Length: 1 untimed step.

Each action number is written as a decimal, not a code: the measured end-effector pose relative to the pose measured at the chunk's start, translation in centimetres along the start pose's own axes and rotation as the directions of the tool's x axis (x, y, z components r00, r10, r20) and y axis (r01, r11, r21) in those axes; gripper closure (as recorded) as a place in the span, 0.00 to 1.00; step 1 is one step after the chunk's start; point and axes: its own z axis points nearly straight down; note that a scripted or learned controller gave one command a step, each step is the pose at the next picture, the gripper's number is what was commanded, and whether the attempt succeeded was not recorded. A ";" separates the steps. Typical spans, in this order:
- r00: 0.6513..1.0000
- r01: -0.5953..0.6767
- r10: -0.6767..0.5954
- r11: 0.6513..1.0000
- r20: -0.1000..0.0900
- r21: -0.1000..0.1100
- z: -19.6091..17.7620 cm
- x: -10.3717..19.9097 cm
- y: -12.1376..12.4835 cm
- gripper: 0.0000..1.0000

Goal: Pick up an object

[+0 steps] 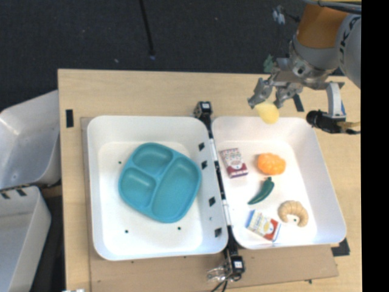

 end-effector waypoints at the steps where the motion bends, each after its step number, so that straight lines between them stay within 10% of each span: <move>1: 1.000 0.002 -0.002 1.000 -0.002 0.006 -0.2 4.8 -1.0 1.00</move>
